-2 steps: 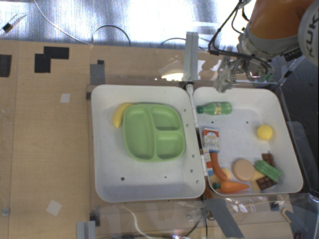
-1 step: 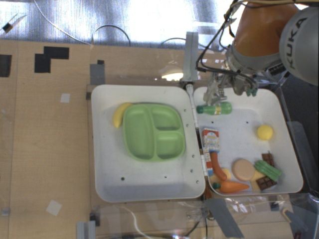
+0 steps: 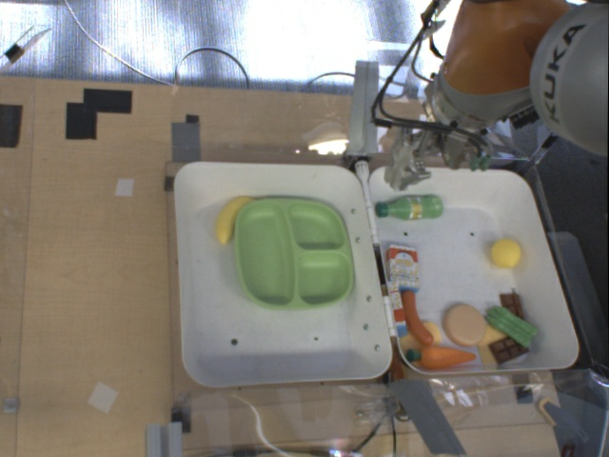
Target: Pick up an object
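The tool (image 3: 407,171) is hanging over the far left corner of the right bin (image 3: 547,246), right by the wall where the two bins meet, and from where I stand I cannot tell whether it is spread or closed, the metal parts blur together under that orange wrist. Just below it, toward the near side, lies the green bottle (image 3: 411,208), flat on its side with its long axis running left to right, cap end pointing at the dividing wall. That is the relation to watch: the bottle sits just beside and nearer than the tool, so my guess is a short drop and a small shift this way would put it over the bottle, with the grip best taken across the narrow body. Nothing is between the tool's tips that I can make out. Farther along in the same bin there is a small carton (image 3: 403,265) near the left wall, a yellow ball (image 3: 506,252) well apart on the right, and a crowded heap at the near end: a carrot (image 3: 445,357), a sausage (image 3: 416,320), a round biscuit (image 3: 465,325), a green pod (image 3: 514,324) and chocolate pieces (image 3: 509,350), all touching or overlapping. Over in the left bin (image 3: 205,341) a green divided plate (image 3: 293,253) lies flat, with a banana (image 3: 228,218) tucked against its far left edge.
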You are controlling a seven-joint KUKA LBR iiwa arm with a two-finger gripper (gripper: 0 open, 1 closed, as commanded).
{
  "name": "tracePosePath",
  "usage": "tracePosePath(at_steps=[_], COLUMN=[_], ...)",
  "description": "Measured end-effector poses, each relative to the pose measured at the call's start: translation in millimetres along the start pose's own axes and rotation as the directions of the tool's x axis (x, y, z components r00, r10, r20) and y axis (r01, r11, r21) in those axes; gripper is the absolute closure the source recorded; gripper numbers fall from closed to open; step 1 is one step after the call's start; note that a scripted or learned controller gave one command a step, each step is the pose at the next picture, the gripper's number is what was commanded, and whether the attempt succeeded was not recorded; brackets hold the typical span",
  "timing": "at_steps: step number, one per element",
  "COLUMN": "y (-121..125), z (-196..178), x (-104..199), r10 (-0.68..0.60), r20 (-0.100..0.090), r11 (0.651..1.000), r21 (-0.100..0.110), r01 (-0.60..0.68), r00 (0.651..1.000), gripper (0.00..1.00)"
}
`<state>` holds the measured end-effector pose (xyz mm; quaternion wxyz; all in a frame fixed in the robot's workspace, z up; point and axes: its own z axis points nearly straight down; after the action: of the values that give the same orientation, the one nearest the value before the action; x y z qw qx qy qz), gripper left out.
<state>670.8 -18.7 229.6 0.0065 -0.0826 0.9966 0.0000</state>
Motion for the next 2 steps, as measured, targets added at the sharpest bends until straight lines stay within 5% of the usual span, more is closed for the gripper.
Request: tracePosePath(at_steps=[1, 2], y=[-74, -8], z=[-97, -44], x=[11, 2], r10=[-0.256, -0.269], r20=[0.003, -0.004], r11=[0.967, 0.963], r21=[0.006, -0.005], r01=[0.256, 0.269], r00=[0.967, 0.963], gripper=[1.00, 1.00])
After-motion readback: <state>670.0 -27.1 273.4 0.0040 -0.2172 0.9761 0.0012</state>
